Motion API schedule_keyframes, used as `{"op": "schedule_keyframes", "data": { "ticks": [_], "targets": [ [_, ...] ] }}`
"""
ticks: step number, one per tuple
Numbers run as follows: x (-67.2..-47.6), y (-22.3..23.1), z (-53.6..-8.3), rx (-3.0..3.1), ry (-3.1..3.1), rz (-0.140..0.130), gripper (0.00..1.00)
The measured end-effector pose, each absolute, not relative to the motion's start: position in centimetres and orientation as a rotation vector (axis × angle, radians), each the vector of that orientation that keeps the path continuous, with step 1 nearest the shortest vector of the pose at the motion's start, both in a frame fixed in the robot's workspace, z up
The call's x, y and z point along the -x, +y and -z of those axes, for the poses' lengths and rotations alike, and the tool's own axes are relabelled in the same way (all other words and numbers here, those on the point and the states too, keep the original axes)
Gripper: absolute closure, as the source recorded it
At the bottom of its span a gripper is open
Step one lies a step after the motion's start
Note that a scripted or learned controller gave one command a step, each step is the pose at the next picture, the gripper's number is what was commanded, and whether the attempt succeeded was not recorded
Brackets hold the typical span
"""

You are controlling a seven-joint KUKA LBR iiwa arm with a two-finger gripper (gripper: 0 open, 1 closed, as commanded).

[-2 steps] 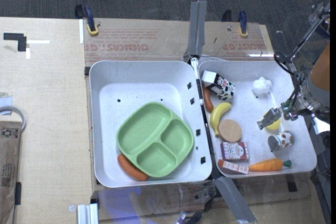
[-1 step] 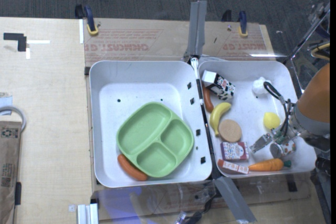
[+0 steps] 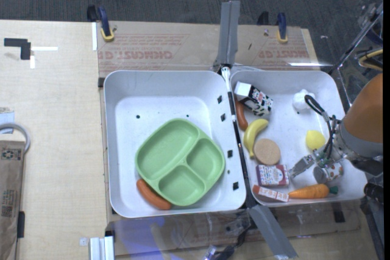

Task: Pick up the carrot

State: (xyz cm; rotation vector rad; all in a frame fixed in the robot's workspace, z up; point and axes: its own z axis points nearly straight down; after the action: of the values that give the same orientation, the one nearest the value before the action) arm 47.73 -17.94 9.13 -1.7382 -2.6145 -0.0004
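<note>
The carrot is lying just below the pincer, probably light, stiff, slick; I'd be grabbing mid-body. Pincer's hanging open, holding nothing.

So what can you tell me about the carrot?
The carrot is orange, smooth and shiny like a plastic toy, thick at its right end and tapering to a point at the left. It lies flat, nearly level, in the right bin close to the front wall. Its tip meets a red and white packet lying beside it. The gripper hangs just above it, not holding it.
</note>
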Motion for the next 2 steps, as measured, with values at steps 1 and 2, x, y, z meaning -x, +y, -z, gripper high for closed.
{"op": "schedule_keyframes", "data": {
  "ticks": [1, 2],
  "targets": [
    [-47.8, -18.0, -10.0, 1.743, -2.613, 0.001, 1.00],
    [-51.1, -22.2, -25.3, 1.471, -2.777, -0.001, 1.00]
  ]
}}
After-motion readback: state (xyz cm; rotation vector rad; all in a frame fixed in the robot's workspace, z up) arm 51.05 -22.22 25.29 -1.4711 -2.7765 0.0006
